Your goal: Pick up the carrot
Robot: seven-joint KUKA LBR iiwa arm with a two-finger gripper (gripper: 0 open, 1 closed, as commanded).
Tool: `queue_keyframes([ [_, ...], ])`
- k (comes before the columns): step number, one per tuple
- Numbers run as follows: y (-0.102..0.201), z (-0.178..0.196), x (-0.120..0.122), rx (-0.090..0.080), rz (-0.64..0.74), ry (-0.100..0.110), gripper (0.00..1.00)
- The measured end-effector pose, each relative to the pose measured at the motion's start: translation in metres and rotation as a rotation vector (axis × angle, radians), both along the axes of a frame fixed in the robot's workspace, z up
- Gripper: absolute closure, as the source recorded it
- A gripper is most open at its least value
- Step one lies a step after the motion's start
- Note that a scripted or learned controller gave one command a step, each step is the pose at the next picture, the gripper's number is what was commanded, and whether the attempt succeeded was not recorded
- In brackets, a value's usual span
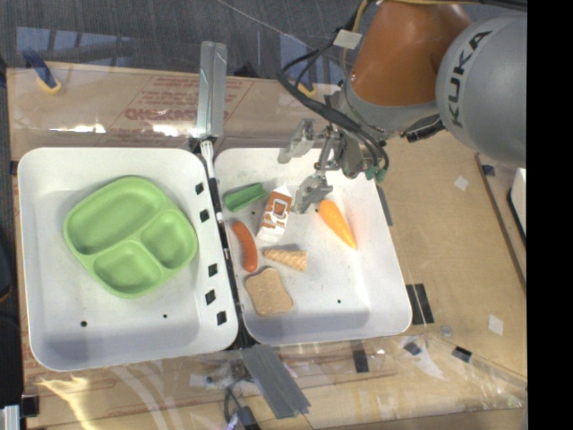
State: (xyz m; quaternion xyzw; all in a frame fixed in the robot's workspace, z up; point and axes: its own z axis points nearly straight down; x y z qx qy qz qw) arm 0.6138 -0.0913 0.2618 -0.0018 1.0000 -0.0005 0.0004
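Observation:
The orange carrot [338, 223] lies in the right white bin [380, 294], close to its right wall, pointing down and to the right. My gripper [301, 174] hovers over the upper part of that bin, just up and left of the carrot's thick end. Its fingers are open and nothing sits between them. The lower fingertip [310, 193] is close to the carrot's top, apart from it.
Sharing the right bin are a green pod [243, 195], a white and brown carton [276, 215], a red sausage [245, 245], a cone-shaped pastry [285, 258] and a bread slice [269, 292]. The left bin [54, 330] holds a green divided plate [82, 211].

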Motion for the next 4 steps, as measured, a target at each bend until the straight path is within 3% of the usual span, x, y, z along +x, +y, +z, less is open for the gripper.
queue_keyframes([
  [1, -0.043, -0.005, 0.027, 0.000, -0.326, -0.002, 0.00],
  [2, -0.121, -0.126, -0.015, 0.002, -0.172, 0.008, 0.00],
  [3, -0.119, -0.170, 0.039, 0.001, -0.088, -0.001, 0.00],
  [4, -0.118, -0.156, 0.041, -0.001, -0.084, -0.008, 1.00],
])
